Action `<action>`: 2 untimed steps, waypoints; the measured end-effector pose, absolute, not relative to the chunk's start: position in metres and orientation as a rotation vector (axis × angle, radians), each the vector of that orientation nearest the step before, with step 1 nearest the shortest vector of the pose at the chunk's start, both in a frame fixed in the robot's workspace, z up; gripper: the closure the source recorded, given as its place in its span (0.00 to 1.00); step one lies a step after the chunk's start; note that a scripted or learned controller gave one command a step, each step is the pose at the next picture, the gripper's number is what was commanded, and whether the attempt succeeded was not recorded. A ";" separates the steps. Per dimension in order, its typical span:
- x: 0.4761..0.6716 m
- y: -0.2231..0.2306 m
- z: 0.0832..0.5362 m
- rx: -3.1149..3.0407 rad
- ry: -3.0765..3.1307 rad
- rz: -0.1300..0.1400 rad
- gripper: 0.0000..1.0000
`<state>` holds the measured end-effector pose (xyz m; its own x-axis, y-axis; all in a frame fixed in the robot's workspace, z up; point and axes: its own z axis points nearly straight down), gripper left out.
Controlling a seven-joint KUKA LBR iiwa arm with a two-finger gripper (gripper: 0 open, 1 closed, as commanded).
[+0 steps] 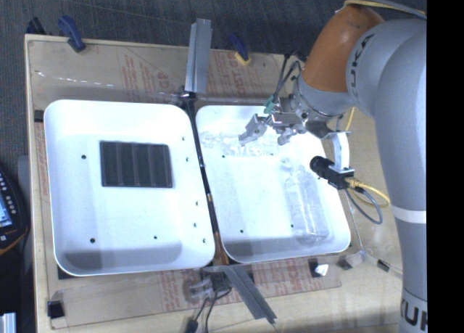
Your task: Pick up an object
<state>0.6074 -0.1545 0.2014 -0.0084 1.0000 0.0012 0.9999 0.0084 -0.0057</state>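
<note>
Seen from above at a slant: two shallow white bins side by side on a pale wooden bench point(109, 70), with the grey arm point(391, 70) and its orange band point(337, 41) reaching in from the right.

Poised over the far end of the right bin point(246, 208), near its middle: the gripper point(267, 136), fingers point(251, 132) spread apart, with a gap showing between them and no object clamped.

Just below and to the left of the gripper, on the bin floor: what looks like a patch of crumpled clear film point(235, 146), hard to make out against the white.

Lying lengthwise along the right side of the same bin, apart from the gripper: a clear plastic bottle point(304, 204), its lower end close to the near right corner.

Resting flat in the middle of the left bin point(72, 208), well apart from the arm: a dark ribbed rectangular panel point(136, 165).

Clipped to the bench's far edge: two blue clamps point(71, 34), one at the left corner and one nearer the middle.

Standing between the two bins at the far side: a grey metal bar point(197, 56).
</note>
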 end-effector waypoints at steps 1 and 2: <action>0.657 -0.208 0.152 -2.416 -2.005 0.003 0.00; 0.658 -0.203 0.260 -2.112 -2.330 -0.001 0.00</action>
<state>0.6582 -0.2028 0.2597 -0.0979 0.9952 -0.0015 0.9952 0.0980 0.0022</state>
